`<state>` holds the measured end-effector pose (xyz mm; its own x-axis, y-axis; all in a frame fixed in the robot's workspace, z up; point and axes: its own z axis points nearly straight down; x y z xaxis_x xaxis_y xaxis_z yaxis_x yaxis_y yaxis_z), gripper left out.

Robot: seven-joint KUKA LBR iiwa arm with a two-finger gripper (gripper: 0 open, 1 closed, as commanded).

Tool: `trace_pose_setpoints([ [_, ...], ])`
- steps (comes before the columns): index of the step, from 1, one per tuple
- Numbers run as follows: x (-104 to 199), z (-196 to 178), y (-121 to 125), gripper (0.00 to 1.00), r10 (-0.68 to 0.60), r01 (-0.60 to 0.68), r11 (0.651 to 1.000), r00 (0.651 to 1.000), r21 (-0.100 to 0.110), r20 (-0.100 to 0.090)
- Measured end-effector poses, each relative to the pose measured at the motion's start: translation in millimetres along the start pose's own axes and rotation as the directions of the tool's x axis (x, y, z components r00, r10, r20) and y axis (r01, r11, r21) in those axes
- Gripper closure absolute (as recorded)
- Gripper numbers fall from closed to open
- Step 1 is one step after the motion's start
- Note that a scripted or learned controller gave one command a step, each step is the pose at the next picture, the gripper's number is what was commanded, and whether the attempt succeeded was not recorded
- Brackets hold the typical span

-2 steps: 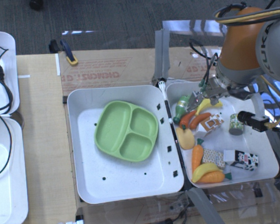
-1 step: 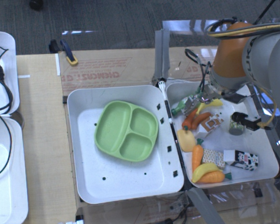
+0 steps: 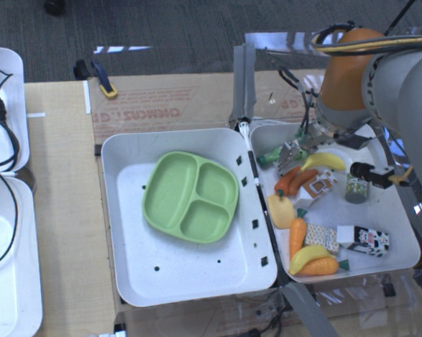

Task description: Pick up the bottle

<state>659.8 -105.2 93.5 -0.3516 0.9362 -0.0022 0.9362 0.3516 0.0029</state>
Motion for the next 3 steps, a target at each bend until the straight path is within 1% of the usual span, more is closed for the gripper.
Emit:
trace_pose_setpoints([
  [1,-4.9,-8.4,-4.5,1.00,0.006,-0.006,1.000,1.000,0.010,0.004],
  [2,-3.2,-8.8,-2.8,0.00,0.005,-0.005,1.000,1.000,0.007,0.003],
  [3,-3.2,-8.8,-2.8,0.00,0.005,-0.005,1.000,1.000,0.007,0.003],
])
